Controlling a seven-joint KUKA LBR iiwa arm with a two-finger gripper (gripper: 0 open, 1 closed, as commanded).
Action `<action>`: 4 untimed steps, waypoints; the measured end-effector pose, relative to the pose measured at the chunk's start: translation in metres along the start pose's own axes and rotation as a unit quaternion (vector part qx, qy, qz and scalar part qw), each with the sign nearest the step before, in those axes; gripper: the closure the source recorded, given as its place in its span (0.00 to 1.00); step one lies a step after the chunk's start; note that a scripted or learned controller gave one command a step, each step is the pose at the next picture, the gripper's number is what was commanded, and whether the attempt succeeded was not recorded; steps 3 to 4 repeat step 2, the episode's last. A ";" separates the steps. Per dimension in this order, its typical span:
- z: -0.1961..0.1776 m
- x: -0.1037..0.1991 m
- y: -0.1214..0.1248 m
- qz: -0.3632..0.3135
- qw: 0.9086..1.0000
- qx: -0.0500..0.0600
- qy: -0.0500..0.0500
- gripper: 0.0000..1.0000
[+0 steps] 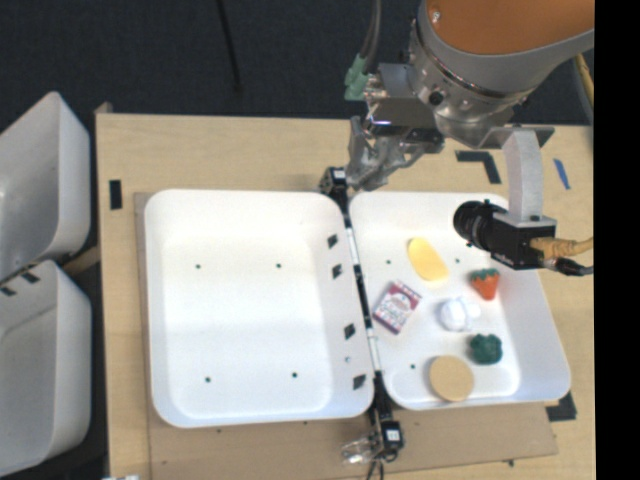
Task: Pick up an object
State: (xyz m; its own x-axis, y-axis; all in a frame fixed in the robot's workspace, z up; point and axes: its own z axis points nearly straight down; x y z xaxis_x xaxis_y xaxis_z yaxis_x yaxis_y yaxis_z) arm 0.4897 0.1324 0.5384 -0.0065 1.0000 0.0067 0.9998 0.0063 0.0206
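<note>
Camera view, over the bench (pixel 120 148): the grey-and-orange arm (pixel 500 28) hangs above the far edge where two white bins meet, its gripper (pixel 378 163) low over the divider; whether it is open or closed cannot be told, and nothing is seen in it. Beside the left bin (pixel 240 303), the right bin (pixel 530 358) carries six objects: a tan disc (pixel 451 378) near its front edge, a yellow oval piece (pixel 428 260), a pink patterned packet (pixel 396 306) by the divider, a dark green lump (pixel 486 348), a white ball (pixel 455 314), and an orange-red strawberry-like toy (pixel 486 283).
</note>
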 end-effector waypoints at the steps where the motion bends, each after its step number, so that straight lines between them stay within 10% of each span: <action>1: 0.010 -0.001 0.000 0.001 1.000 0.010 -0.004 0.00; 2: -0.001 -0.002 0.001 -0.001 1.000 0.008 -0.004 1.00; 4: -0.001 -0.002 0.001 -0.001 1.000 0.008 -0.004 1.00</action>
